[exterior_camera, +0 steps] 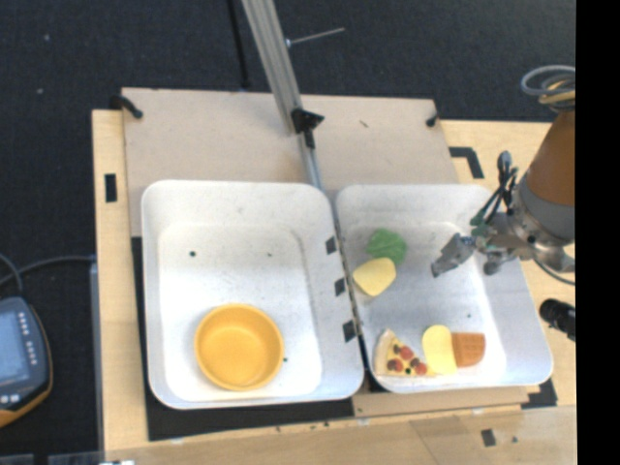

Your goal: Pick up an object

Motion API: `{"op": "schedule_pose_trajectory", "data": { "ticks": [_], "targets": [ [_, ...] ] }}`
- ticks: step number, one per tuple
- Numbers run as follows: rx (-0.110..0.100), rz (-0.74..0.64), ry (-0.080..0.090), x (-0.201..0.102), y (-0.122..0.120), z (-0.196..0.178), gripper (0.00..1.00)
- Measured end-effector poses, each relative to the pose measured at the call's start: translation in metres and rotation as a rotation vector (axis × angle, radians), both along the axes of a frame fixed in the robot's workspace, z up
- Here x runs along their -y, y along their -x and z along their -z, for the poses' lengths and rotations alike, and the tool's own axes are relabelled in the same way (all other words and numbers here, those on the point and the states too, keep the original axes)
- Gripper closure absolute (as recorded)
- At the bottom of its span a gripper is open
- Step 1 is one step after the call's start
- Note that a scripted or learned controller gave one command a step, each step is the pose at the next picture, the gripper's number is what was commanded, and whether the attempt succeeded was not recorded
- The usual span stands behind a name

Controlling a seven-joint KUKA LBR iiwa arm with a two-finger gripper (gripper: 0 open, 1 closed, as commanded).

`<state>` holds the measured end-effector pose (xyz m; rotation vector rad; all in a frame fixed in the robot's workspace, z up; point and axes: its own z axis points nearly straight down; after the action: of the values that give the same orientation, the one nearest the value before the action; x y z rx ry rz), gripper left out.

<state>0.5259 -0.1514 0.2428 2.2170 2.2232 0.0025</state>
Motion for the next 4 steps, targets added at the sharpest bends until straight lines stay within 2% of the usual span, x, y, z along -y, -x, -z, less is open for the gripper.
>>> {"op": "schedule_pose_trajectory", "data": {
  "ticks": [1,3,4],
  "targets": [
    [0.0,0.001,0.0,0.0,0.0,0.0,0.0],
    [-0.008,0.003,0.0,-0.008,0.004,0.123,0.0],
    [-0.001,0.005,0.001,-0.007,0.003,0.142,0.0]
  ]
}}
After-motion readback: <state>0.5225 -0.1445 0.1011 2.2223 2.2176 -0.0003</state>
